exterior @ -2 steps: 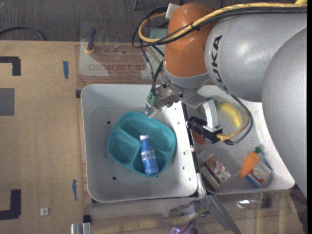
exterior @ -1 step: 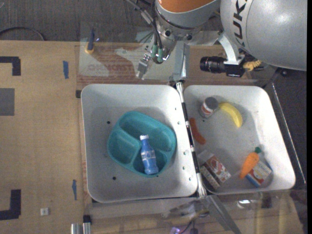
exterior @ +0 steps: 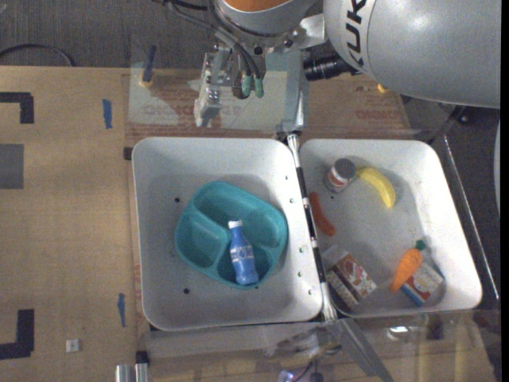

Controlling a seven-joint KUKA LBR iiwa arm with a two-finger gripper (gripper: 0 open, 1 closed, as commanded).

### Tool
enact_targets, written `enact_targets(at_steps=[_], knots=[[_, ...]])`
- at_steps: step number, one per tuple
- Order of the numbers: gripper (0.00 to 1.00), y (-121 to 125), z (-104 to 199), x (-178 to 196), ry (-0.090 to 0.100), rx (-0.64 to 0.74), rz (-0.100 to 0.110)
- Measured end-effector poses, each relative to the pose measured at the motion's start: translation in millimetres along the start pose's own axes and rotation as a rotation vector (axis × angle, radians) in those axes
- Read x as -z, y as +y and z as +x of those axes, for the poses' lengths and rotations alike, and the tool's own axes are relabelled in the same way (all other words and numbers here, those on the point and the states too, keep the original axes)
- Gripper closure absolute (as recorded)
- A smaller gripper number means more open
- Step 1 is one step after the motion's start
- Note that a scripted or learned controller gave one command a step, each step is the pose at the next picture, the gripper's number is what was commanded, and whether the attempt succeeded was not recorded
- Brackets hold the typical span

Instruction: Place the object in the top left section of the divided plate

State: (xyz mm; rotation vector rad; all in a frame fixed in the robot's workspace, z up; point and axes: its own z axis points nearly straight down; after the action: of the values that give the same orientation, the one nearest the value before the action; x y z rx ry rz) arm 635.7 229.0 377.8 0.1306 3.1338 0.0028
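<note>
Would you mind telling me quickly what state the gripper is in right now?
Gripper: cannot be told; it hangs above the bench beyond the left bin, away from the bottle on the plate.

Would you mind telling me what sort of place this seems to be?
Probably a robotics lab test bench: a KUKA arm reaches over two white bins, toy food such as a banana fills one, and blue tape marks dot the bench.
</note>
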Motion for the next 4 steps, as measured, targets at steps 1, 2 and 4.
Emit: enact_targets(at_steps=[1,2,4], knots=[[1.0,-2,-11,7,-0.001,0.388,-0.001],[1.0,0,-32,8,-0.002,0.765,-0.002],[1.0,-16,-33,-83,0.004,1.303,-0.004]])
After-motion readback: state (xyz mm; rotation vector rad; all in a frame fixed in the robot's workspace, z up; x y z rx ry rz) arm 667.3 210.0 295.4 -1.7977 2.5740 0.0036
